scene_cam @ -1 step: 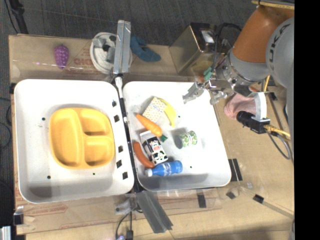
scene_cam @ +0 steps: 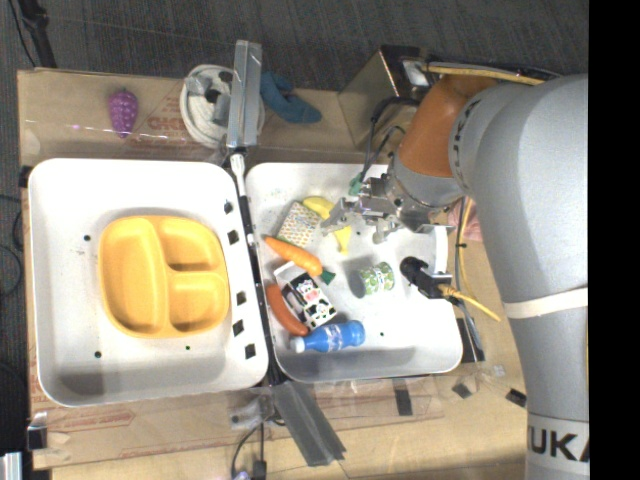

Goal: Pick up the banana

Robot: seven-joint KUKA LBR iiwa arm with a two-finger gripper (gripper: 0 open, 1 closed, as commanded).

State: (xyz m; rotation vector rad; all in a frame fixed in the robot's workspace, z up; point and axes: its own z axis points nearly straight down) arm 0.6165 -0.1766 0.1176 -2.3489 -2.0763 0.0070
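My gripper (scene_cam: 362, 218) sits low in the right white bin (scene_cam: 440, 343), and it's crowded on its left: the yellow banana (scene_cam: 318, 207) is hemmed in by a speckled mesh sponge-like block (scene_cam: 297, 225) touching it, with an orange carrot (scene_cam: 294, 255) just below that. Further down, a black-and-white cow-print carton (scene_cam: 310, 301), a red sausage (scene_cam: 282, 311) and a blue plastic bottle (scene_cam: 330, 338) clog the lower left corner. A small green can (scene_cam: 377, 278) sits near the middle. Open floor lies along the right bin's bottom right.
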